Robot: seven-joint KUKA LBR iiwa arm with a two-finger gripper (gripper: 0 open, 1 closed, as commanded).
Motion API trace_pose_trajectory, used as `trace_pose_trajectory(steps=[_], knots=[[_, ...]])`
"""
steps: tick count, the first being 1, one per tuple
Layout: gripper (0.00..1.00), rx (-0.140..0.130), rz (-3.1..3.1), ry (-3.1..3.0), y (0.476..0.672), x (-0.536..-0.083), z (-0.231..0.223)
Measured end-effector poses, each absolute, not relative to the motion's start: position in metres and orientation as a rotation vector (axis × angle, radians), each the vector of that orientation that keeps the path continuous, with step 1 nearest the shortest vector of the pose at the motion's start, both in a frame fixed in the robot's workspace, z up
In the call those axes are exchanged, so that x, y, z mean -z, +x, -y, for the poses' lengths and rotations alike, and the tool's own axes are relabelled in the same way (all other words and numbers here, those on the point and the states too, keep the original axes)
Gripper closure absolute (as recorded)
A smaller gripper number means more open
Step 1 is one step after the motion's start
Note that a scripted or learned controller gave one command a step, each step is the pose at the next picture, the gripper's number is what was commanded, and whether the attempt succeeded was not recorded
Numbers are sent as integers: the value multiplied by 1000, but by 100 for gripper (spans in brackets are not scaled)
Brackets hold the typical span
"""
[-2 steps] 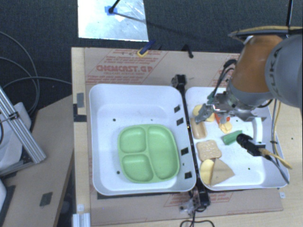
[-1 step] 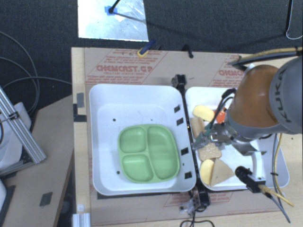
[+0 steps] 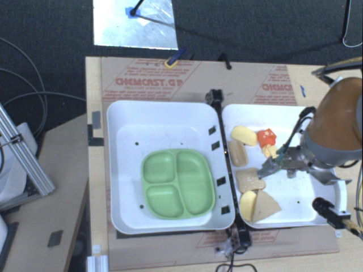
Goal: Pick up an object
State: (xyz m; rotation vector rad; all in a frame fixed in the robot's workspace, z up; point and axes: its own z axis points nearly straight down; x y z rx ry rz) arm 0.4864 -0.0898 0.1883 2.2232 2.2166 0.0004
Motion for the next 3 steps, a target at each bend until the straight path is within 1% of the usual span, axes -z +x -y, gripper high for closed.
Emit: trace_pose_trajectory(steps=[1,2,3], knots=[[0,-4,-2229,2212,506,-184,27],[0,-3,-2220,2218,541,-185,66],[0,0,-2224,2221,485,-184,39]])
